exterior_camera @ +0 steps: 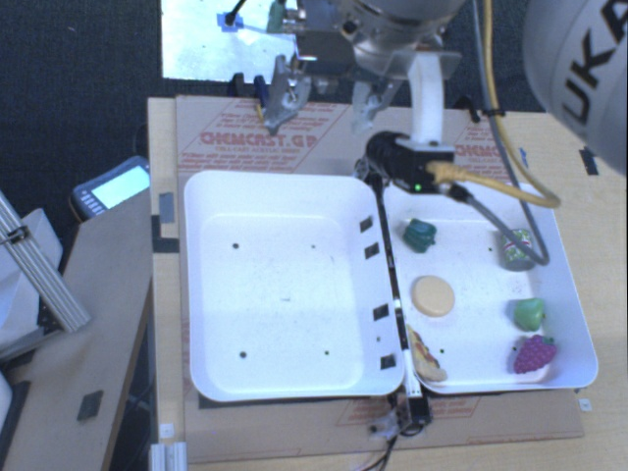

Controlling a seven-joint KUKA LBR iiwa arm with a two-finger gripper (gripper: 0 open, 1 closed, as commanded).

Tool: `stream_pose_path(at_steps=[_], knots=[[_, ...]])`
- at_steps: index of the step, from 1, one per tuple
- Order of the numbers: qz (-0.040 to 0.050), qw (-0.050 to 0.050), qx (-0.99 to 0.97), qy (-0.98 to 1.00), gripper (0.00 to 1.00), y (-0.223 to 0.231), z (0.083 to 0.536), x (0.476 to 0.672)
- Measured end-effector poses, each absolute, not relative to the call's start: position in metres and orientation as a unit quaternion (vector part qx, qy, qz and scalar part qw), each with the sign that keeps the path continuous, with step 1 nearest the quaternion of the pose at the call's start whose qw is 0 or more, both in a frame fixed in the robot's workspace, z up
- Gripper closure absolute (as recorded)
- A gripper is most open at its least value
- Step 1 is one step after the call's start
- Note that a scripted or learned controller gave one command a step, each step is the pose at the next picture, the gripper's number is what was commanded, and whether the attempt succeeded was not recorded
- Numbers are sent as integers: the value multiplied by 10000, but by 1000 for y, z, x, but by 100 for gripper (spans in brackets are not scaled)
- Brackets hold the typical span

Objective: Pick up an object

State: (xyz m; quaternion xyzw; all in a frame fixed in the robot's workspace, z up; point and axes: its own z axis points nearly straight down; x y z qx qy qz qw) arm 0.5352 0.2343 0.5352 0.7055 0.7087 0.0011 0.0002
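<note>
We see the gripper above the bins' far edge, fingers spread, holding nothing; a purple grape bunch lies in the right bin.

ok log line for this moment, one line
claw: open, raised behind bins, holding nothing | right bin: grapes, round disc | pick: not begun

Both bins are white: the left bin carries a few small dark dots on its floor, and the right bin has the same. In the right bin lie a dark green block, a pale tan disc, a light green piece, a magenta grape bunch and a grey object with mixed speckles. The brown cardboard sheet bears red lettering. A yellow cable crosses above.
</note>
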Motion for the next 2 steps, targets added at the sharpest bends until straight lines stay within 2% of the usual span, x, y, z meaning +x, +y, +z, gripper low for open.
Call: stream_pose_path(at_steps=[2], knots=[[11, 2, 7055, 7087, 0, 234, 535, 535]])
